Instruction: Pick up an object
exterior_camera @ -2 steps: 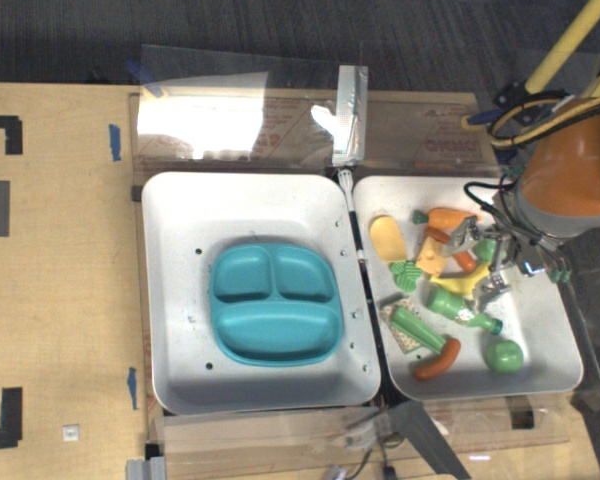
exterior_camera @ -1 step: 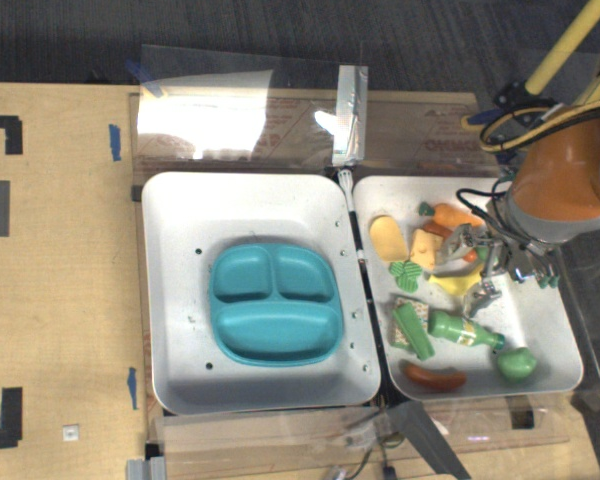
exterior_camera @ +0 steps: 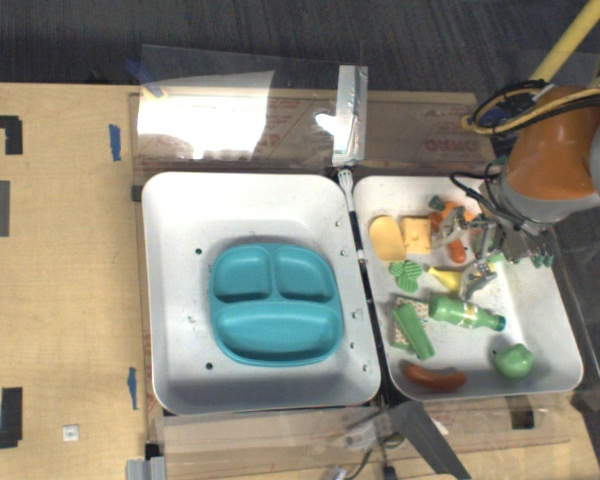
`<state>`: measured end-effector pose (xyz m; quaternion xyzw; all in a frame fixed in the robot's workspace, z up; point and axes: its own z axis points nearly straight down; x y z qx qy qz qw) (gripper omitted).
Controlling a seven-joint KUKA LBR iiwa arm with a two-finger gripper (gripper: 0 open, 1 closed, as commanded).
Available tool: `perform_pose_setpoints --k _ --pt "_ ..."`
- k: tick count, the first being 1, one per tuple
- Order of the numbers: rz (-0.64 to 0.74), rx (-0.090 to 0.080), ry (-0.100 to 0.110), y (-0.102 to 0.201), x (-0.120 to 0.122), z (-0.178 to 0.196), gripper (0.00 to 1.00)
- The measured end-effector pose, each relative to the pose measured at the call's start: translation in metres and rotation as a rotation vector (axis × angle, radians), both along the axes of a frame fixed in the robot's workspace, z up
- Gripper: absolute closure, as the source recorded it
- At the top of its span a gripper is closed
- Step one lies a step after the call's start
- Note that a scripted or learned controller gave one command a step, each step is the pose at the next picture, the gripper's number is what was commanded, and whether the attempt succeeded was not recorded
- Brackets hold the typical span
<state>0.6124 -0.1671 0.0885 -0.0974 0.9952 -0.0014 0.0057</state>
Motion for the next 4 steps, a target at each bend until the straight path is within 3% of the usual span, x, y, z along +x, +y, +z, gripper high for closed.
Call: perform_pose_setpoints --k 1,2,3,4 --pt "-0.031 0.001 0.0 -0.001 0.003 0.0 0.0" --pt "0.069 0.0 0.002 -0.019 0.025 -0.001 0.0" --pt "0.021 0.002 0.002 0.023 -0.007 0.0 0.0" --pt "-0.032 0.0 0.027 0.028 0.041 0.001 0.0"
